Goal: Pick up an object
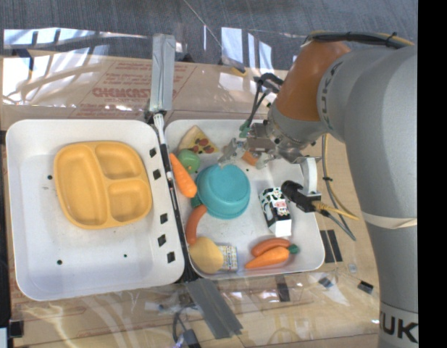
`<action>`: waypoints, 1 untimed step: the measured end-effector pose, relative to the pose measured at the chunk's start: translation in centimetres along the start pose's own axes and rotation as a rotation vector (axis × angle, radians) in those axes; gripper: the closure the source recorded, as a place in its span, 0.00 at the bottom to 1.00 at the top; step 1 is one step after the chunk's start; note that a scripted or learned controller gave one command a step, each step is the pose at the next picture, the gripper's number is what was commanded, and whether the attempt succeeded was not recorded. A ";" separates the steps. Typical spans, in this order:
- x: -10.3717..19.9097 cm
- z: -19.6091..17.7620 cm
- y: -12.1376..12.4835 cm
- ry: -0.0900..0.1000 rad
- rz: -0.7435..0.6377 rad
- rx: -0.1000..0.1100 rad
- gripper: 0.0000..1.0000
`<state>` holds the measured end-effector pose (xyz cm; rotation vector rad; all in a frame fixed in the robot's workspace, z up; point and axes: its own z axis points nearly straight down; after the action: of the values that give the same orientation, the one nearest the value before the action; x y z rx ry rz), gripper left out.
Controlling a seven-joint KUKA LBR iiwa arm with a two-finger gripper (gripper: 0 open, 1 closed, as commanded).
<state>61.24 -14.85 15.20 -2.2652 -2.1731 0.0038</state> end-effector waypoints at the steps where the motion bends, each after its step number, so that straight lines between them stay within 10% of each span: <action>1: -0.2 6.2 4.4 0.000 0.077 0.003 0.00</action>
<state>65.58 -15.26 8.99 -2.3460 -2.0828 0.0077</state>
